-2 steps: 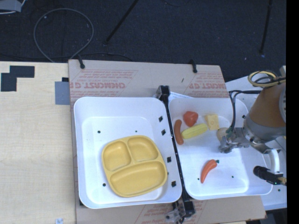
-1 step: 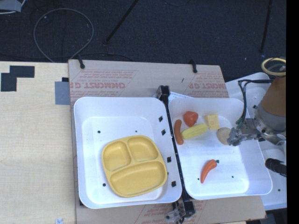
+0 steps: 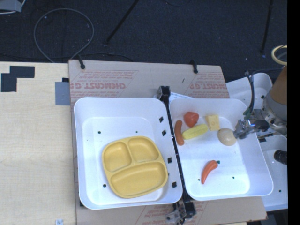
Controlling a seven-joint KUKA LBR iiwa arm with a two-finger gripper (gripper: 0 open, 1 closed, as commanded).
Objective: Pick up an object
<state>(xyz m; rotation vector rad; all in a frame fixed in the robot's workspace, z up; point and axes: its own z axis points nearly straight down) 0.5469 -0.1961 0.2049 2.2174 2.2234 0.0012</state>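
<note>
Hard to see: The arm (image 3: 280,95) comes in from the right and most of it is cut off at the edge. Its gripper (image 3: 242,129) is small and dark, so I cannot tell how it is set.
Left bin (image 3: 89,114): This white bin holds one big yellow plate (image 3: 135,166) with three parts. The plate lies flat, turned a bit, near the front of the bin.
Right bin (image 3: 243,184): This white bin sits just beside the left one. It holds six small toy foods.
Corn (image 3: 195,131): A yellow corn cob lies in the back half, between the sausage and the cheese.
Sausage (image 3: 179,132): An orange-red sausage lies near the bin's left wall, just beside the corn.
Chili pepper (image 3: 209,170): An orange chili pepper with a green tip lies alone in the front half, well apart from the rest.
Tomato (image 3: 191,118): A red tomato shape sits behind the corn, touching it.
Potato (image 3: 226,136): A pale round potato sits near the right wall.
Cheese (image 3: 213,122): A small yellow block sits near the potato.
Arm pose: The arm reaches over the right wall of the right bin. The gripper is low, just beside the potato on its right.
</note>
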